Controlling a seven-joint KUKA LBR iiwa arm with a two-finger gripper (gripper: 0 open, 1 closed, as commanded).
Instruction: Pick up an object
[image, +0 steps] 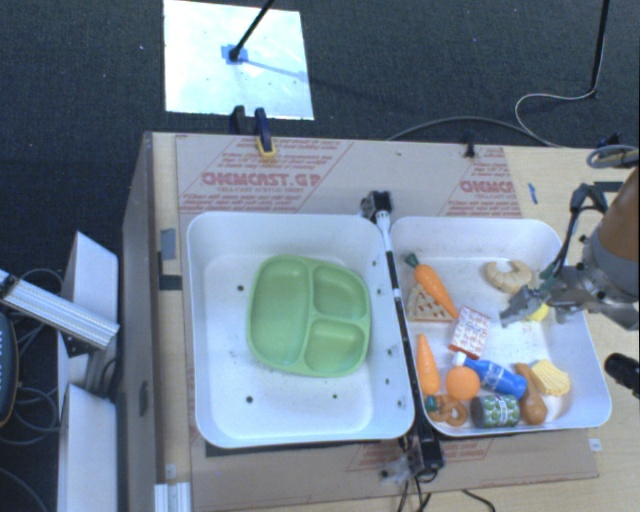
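Nearest the camera, along the front edge of the right bin (478, 232), sits a row of toys: a small pretzel (447, 410), a dark green can (493, 410), a brown piece (531, 404) and a yellow corn cob (550, 377). Just behind them lie an orange ball (462, 383), touching a blue bottle (498, 376), and a slim orange carrot (427, 363) against the bin's left wall. Further back are a red-and-white box (470, 331), a tan wedge (427, 306), a second carrot (433, 286) with green leaves, and a pale croissant (508, 274). The left bin (225, 240) holds a green divided plate (309, 315), lying flat. The gripper (524, 306) hangs low over the right side of the right bin, just in front of the croissant, with a bit of yellow (541, 312) beside it. Whether its fingers are spread or closed cannot be told, nor whether anything sits between them.
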